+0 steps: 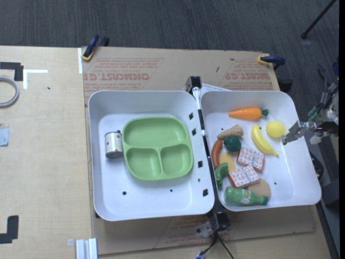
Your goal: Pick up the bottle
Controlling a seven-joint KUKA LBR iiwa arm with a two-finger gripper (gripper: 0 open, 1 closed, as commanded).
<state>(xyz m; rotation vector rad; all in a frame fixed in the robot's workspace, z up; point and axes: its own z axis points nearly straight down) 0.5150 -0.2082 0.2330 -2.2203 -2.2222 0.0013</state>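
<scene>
Dark grey carpet surrounds a pale wooden bench (43, 161), on which a cardboard sheet (161, 72) lies under two shallow white bins set side by side.

Camera view: the left bin (99, 198) holds a green divided tray (158, 147) near its centre, with a small can (113, 144) lying just beside the tray's left edge. The right bin (302, 182) holds the toy food. A carrot (247, 113) lies near the far wall, a lemon (275, 129) and a banana (263, 140) sit right of centre, and two patterned red and white packets (247, 168) rest mid-bin. The green bottle (245, 196) lies on its side at the near edge of the right bin, cap pointing right, well apart from the gripper (296, 132). The gripper is over the right rim of that bin, beside the lemon, with nothing between its fingers. Whether the fingers are apart or together cannot be told from this angle.
</scene>
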